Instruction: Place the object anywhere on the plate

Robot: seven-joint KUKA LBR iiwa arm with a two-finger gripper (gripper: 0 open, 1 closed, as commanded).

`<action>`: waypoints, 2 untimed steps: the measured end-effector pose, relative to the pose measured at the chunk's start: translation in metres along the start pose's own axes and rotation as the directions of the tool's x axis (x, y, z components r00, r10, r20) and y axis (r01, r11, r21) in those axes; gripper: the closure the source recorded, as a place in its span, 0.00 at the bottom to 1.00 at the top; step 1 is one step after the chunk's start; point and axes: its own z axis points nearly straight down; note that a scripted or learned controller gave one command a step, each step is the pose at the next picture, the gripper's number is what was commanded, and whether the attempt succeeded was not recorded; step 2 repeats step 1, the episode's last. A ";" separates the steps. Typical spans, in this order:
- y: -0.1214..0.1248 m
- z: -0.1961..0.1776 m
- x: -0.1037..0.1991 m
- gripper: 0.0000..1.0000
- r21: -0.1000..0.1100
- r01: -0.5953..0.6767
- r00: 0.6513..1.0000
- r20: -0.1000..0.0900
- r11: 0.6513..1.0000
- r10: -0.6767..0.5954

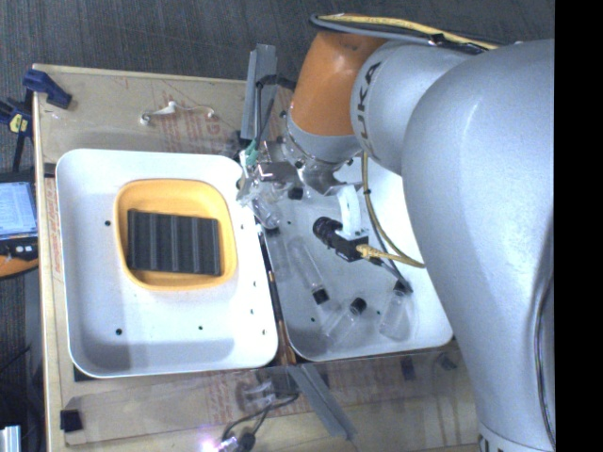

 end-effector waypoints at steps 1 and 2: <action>0.000 0.000 0.000 0.00 0.000 0.000 1.000 0.000 1.000 0.000; 0.000 0.000 0.000 0.00 0.000 0.000 1.000 0.000 1.000 0.000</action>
